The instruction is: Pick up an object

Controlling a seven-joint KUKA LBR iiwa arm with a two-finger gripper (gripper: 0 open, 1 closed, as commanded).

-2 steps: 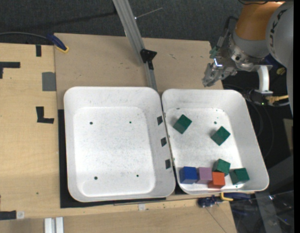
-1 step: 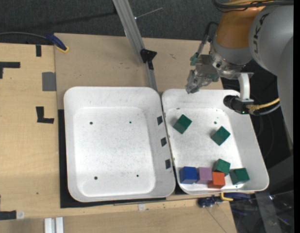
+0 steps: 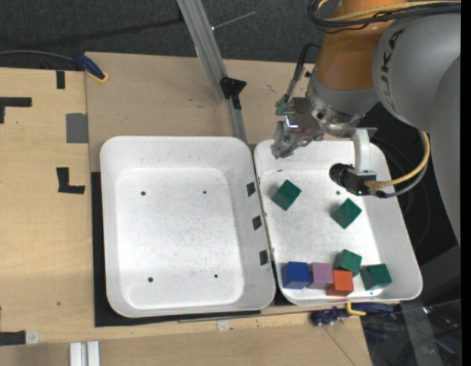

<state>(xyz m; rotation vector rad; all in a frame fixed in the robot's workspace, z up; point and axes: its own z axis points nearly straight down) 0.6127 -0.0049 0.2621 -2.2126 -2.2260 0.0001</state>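
Crowded against the right white bin's near edge, small coloured cubes risk being nudged; the gripper's state cannot be told.

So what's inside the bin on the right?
The right bin holds blocks: four green, one blue, one purple, one orange. The arm covers its far corner, so that part is hidden.

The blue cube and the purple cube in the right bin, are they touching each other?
Touching. The camera view shows the blue cube and the purple cube side by side near the right bin's front wall, with no white floor between them.
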